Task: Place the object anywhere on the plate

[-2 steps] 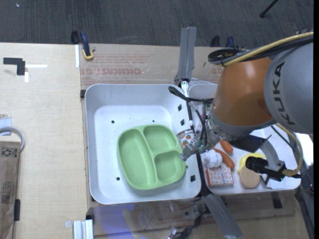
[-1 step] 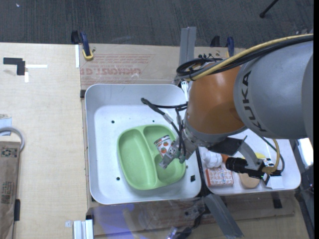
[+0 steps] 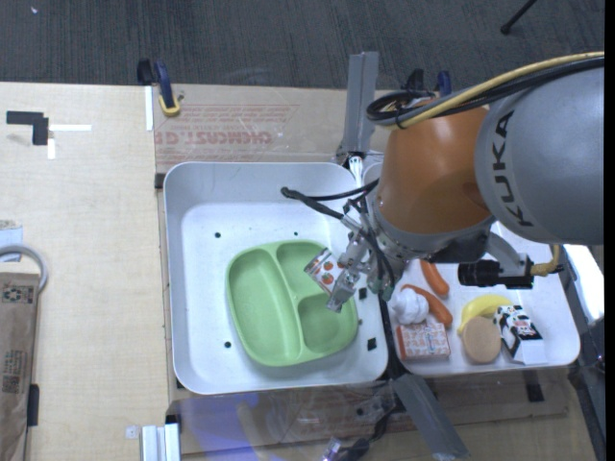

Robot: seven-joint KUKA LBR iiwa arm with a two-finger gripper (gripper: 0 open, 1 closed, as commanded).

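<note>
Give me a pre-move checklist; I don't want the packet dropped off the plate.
1. Packet between the gripper fingers: ok.
2. Gripper over the plate: ok, above its right side.
3. Packet resting on the plate: cannot tell; height unclear from above.
4. Plate inside the left bin: ok.
5. Cable clear of the plate: ok.

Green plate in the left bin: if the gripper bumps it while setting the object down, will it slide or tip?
The green plate looks like thin moulded plastic, so probably light. It lies on the smooth white bin floor, so a nudge would likely slide it. Its broad, shallow shape makes tipping unlikely.
</note>
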